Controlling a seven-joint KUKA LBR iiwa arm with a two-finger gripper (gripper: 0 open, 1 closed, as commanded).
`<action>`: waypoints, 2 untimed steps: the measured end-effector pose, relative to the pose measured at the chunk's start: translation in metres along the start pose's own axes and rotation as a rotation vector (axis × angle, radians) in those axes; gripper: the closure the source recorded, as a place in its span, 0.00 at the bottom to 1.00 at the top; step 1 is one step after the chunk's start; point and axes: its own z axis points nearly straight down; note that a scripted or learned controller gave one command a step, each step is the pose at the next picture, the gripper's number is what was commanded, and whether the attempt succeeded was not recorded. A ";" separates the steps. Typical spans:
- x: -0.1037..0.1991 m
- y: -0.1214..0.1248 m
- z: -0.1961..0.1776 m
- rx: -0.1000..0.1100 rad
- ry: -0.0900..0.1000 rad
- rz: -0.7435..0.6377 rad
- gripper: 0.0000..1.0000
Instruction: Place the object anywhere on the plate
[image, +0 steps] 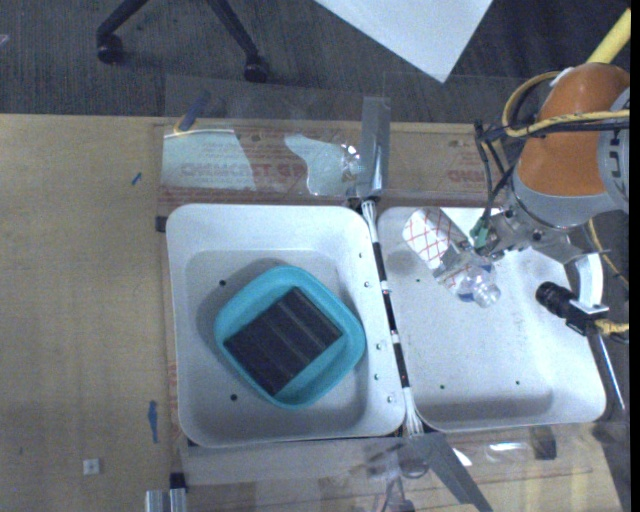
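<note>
A turquoise plate (345, 330) with rounded corners lies in the left bin (190, 250). A dark ridged rectangular block (280, 340) rests flat on the plate, turned at an angle. My gripper (472, 278) hangs low over the upper middle of the right bin (500, 380), well apart from the plate and the block. The gripper's tip looks clear and glassy against the white floor. Just to its left lies a small white piece with a red grid pattern (422, 236).
The arm's orange band (580, 120) and yellow cables (560, 100) stand over the right bin's far right corner. A black fitting (560, 300) juts in at the right wall. A metal divider (375, 150) runs behind the two bins.
</note>
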 end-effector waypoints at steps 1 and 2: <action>0.000 0.000 -0.001 -0.001 0.000 0.000 0.00; -0.060 -0.022 0.024 0.000 0.001 0.191 0.00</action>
